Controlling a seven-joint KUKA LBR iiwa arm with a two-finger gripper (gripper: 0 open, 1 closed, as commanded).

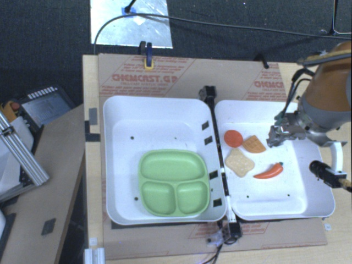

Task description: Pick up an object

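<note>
In the right bin [286,205] lie a round red tomato-like piece [233,138], an orange-brown cracker-like piece [254,144], a pale bread slice [238,162] and a red chili pepper [269,171]. My gripper [276,135] hangs over the right bin, just right of the orange-brown piece and above the pepper. Nothing shows between its fingers.
The left bin [126,120] holds a green three-compartment tray [173,181]. A black divider clip strip [215,147] runs between the bins. Cables and a yellow clamp [148,56] lie beyond the bins. A black fitting [325,173] juts over the right bin's right rim.
</note>
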